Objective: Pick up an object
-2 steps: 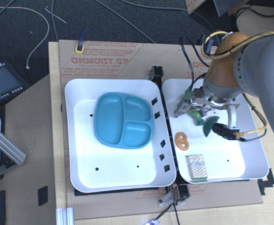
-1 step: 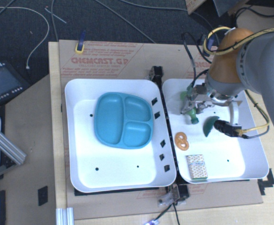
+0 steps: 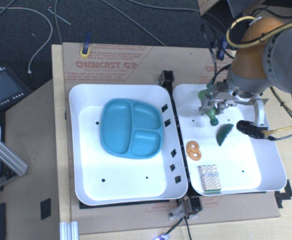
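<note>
Meanwhile, left bin [image 3: 81, 134] holds a blue tray [image 3: 132, 128].

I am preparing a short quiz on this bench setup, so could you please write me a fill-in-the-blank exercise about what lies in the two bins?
1. The blue divided plate lies in the ____ bin.
2. The orange pretzel-shaped piece lies in the ____ bin.
3. The small patterned box lies nearer the camera than the pretzel-shaped piece, by the bin's ____ rim.
4. The arm's hand is over the ____ bin.

Missing words: left; right; front; right
</note>
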`<state>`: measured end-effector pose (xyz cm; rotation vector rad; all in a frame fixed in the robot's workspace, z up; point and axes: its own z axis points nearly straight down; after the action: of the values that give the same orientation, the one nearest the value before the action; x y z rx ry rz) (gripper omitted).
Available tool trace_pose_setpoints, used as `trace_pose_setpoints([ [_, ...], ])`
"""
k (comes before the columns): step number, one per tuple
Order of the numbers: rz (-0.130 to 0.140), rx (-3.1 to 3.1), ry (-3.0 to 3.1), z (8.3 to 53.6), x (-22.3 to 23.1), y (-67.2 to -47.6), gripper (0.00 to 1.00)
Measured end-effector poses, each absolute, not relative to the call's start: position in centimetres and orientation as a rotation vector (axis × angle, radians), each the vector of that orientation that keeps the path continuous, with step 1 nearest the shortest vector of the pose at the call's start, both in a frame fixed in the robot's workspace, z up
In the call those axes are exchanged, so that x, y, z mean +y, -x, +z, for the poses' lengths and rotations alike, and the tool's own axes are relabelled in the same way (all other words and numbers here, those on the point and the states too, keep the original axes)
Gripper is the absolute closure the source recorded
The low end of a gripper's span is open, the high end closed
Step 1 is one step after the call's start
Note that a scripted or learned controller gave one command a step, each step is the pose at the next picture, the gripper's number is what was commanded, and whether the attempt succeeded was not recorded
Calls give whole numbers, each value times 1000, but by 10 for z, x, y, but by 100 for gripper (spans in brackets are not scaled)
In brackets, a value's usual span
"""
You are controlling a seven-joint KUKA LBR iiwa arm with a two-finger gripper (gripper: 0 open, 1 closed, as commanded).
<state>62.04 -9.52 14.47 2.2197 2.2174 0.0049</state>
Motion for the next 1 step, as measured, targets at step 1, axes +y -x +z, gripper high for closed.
trace_pose_setpoints([
  [1,5,2218,-2219,199,-100,-612,100],
])
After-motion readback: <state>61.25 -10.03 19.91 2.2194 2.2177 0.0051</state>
